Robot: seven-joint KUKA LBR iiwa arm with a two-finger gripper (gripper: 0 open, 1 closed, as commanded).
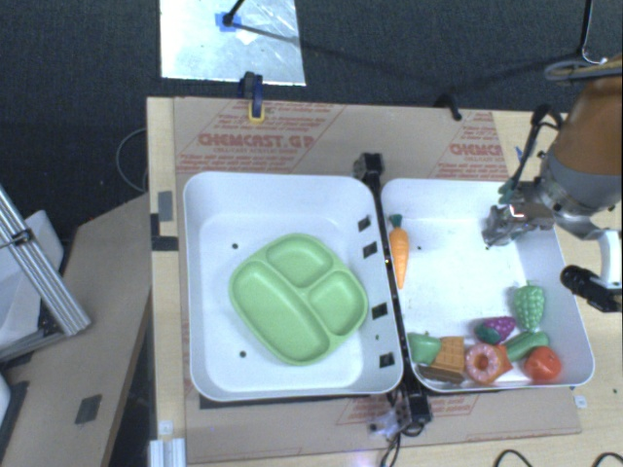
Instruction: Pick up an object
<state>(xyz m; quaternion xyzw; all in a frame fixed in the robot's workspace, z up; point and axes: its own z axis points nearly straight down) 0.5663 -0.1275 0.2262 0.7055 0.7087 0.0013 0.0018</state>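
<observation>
Gripper (pixel 503 224) above right bin (pixel 458 261), upper right corner, finger state unclear. Toy carrot (pixel 398 249) along divider; toy food heap near front.

1. The gripper (pixel 501 224) hangs over the right bin's (pixel 458 280) upper right part, above bare white floor.
2. A toy carrot (pixel 397 248) lies along that bin's left wall.
3. Grapes (pixel 530 305), an eggplant (pixel 496 329), tomato (pixel 543 363), donut (pixel 484 362) and other toy food crowd its near right corner.
4. The left bin (pixel 224 212) holds a green divided plate (pixel 297 298).
</observation>
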